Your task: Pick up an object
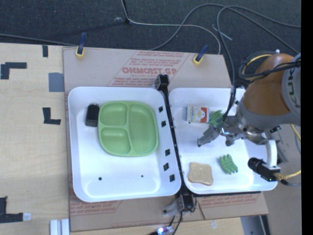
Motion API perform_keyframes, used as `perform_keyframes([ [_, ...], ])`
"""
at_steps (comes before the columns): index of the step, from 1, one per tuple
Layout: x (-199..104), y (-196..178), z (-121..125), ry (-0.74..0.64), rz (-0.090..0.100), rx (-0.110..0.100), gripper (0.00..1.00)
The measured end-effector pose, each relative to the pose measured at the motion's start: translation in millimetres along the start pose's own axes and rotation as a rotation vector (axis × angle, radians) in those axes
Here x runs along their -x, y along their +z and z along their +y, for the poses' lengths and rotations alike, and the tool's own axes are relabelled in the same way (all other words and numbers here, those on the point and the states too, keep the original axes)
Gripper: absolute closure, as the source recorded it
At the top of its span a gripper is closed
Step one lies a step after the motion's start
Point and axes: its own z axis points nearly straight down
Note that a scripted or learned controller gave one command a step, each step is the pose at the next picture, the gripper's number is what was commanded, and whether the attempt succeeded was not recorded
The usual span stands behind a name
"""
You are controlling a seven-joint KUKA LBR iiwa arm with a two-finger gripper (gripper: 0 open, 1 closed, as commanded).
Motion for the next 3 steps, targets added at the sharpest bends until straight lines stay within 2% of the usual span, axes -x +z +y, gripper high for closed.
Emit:
perform_keyframes([
  [1, -2, 42, -2, 0.000, 0.000, -0.001, 0.00],
  [2, -6, 99, -5, 0.000, 0.000, 0.001, 0.00],
  [3, -7, 93, -5, -0.001, 0.002, -0.002, 1.00],
])
